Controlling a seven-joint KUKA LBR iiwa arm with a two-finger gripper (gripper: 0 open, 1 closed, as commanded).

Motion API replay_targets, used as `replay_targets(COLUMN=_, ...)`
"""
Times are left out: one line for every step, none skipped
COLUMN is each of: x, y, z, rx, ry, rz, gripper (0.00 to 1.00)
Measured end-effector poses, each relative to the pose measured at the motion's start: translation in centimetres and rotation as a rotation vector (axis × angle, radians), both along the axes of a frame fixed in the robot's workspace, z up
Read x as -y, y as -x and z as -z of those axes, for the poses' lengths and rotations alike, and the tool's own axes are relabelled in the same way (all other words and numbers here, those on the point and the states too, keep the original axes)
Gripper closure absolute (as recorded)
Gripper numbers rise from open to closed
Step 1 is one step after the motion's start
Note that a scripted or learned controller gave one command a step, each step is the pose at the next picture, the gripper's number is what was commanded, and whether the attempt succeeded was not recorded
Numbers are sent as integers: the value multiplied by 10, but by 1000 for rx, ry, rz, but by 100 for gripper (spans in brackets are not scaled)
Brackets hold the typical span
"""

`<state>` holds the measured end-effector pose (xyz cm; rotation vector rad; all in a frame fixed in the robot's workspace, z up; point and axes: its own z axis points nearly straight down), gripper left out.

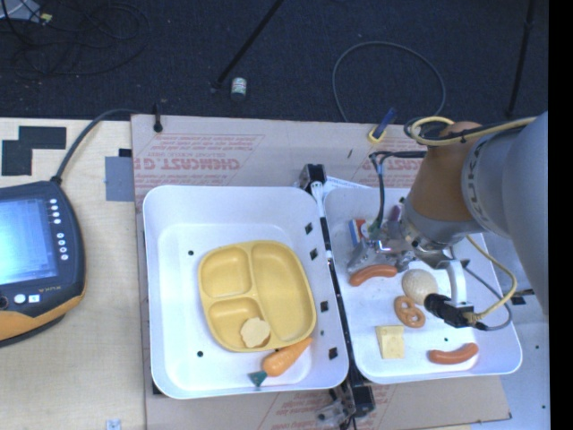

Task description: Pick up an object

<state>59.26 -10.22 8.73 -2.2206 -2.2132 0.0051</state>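
Item: sausage (373, 274), right bin (501, 356), upper left, directly beneath gripper (380, 251); likely light, smooth, rigid plastic, prone to roll; best taken across its narrow middle; finger state cannot be told.

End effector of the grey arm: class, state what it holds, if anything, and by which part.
It cannot be told. The end effector sits low in the right bin, just above a sausage, but no item shows between its tips.
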Motion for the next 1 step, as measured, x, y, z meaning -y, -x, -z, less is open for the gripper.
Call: replay_targets(x=-8, y=-35, z=0, rx=6, ry=2, rz=-4, gripper=0)
